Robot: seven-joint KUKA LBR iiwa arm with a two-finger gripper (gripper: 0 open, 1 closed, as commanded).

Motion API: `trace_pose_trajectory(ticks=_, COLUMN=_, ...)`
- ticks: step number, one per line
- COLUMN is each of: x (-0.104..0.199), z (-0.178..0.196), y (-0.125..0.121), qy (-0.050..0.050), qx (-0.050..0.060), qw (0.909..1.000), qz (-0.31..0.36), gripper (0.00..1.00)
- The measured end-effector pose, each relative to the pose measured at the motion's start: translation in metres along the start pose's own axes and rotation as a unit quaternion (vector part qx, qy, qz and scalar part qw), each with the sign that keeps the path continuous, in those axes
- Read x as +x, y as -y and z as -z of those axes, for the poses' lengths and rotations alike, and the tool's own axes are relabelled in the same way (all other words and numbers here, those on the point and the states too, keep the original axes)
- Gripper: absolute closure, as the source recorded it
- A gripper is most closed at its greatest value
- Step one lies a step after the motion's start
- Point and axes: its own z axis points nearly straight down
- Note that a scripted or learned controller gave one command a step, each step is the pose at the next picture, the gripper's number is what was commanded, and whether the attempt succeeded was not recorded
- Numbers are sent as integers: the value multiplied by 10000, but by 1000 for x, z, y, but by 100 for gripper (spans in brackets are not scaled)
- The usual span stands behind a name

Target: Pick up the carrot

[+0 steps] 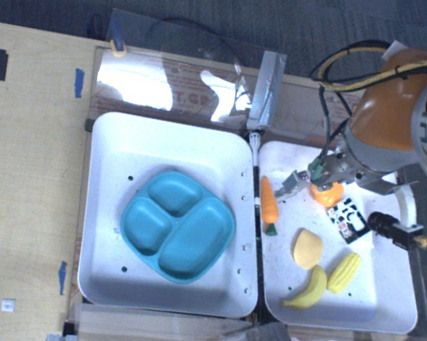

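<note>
- Bench of pale wood carries two white bins side by side, with dark floor beyond its far edge.
- Arm, grey with an orange band, comes in from the right and hangs over the far part of the right bin.
- Left bin holds a blue tray with three compartments, set near the middle, with bare white floor all round it.
- Right bin holds the food items; its far left corner and its floor between the items show bare.
- Gripper sits low over the far half of the right bin, its tip pointing left toward the carrot; how wide it stands, I cannot tell.
- Carrot lies along the left wall of the right bin, just beside the ridge between the bins, orange end away from the camera, green end toward it. It lies just left of the gripper tip and a little nearer the camera, not in its hold.
- Banana lies by the near wall, with corn just to its right.
- Pale yellow fruit sits mid-bin, right of the carrot's green end, with open floor between them.
- Orange piece lies under the wrist, right of the gripper tip.
- Black-and-white card lies just beside that piece.
</note>
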Motion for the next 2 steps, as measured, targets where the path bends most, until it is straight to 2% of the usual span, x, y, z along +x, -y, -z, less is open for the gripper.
trace_pose_trajectory(ticks=1, x=-74, z=-35, y=8, qy=10, qx=7, qw=9989, qz=-471, gripper=0)
trace_pose_trajectory(ticks=2, x=-121, z=-98, y=23, qy=15, qx=-13, qw=9993, qz=-363, gripper=0)
